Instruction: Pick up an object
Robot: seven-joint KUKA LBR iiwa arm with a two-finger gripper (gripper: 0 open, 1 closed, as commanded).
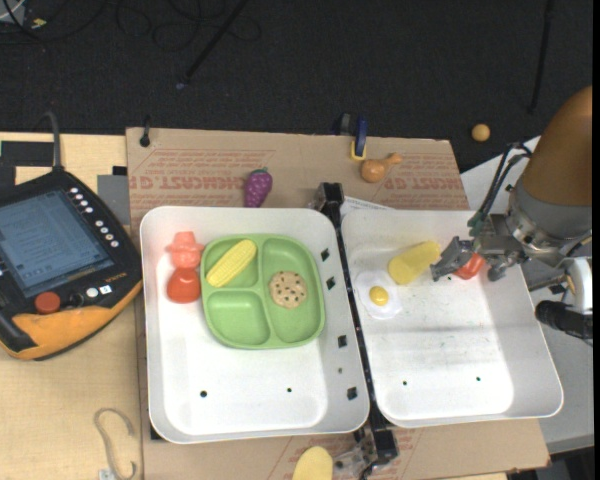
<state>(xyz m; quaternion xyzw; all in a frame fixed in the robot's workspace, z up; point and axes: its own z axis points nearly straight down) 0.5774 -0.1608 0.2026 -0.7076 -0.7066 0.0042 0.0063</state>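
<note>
Two white bins are sitting side by side on the desk, and the gripper [458,260] is hovering in the right bin [460,388] beside a yellow block [414,263], fingers' state impossible to tell.

We can't tell whether the gripper [467,258] is parted or closed; its tips merge with a small red object [469,265] right at them, whose shape we can't make out. The yellow object [414,263] just left of the tips has its right end covered by the gripper. The arm [563,163] above and right of the tips is cut off by the frame's right side. Far below-left of the tips, a yellow object [313,463] is cut by the bottom edge, as is the metal hook [118,440] farther left. Far left, the teach pendant [50,258] runs off the left edge; its screen text is unreadable.
</note>
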